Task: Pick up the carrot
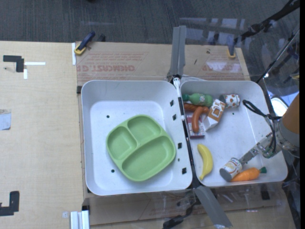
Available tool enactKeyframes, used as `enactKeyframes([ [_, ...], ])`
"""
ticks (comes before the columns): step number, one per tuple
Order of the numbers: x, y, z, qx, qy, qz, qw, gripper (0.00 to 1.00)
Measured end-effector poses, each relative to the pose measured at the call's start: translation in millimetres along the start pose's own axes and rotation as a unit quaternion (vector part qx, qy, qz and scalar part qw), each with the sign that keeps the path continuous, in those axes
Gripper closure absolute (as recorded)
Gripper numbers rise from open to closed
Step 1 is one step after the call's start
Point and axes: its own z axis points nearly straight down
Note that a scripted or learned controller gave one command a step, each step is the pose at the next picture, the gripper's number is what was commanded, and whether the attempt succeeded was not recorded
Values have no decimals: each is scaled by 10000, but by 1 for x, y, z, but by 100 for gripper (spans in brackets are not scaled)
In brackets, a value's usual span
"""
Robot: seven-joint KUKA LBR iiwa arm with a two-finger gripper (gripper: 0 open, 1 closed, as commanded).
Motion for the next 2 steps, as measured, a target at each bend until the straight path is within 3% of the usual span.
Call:
enactKeyframes([
  [1, -43, 73, -1, -6, -12, 360, 9993, 0],
  [2, 2, 101, 0, -1, -7, 828, 9966, 0],
])
